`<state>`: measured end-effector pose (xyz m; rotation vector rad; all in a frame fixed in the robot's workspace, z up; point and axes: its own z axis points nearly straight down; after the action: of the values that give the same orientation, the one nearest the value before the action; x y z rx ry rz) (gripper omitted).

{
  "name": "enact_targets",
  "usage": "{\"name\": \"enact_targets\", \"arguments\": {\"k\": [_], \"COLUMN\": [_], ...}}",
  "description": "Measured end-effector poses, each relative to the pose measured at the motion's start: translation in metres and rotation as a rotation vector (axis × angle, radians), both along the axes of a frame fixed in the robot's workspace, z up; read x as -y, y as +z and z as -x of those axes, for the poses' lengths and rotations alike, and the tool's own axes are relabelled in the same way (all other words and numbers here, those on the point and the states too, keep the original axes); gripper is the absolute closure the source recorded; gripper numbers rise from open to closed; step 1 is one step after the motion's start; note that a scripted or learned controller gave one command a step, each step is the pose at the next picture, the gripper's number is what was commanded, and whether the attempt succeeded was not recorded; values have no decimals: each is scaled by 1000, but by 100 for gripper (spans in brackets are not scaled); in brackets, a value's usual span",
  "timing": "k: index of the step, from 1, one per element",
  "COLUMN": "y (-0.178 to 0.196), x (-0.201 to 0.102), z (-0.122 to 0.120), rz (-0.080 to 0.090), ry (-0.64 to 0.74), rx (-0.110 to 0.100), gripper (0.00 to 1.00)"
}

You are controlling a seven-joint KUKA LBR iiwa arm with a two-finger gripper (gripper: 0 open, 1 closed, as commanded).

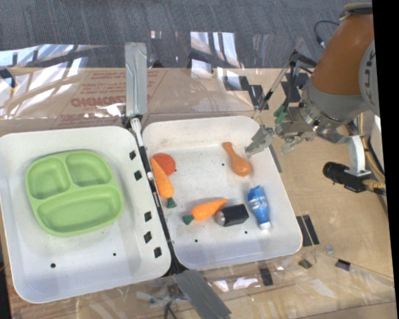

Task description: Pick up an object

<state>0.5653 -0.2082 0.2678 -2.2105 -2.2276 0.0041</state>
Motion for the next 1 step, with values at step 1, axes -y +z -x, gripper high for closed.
{"name": "enact_targets", "arguments": {"k": [1], "y": [-129], "x": [2], "z": [40], "rz": [-1], "ry": [-40], "rx": [-1], "gripper": [0]}}
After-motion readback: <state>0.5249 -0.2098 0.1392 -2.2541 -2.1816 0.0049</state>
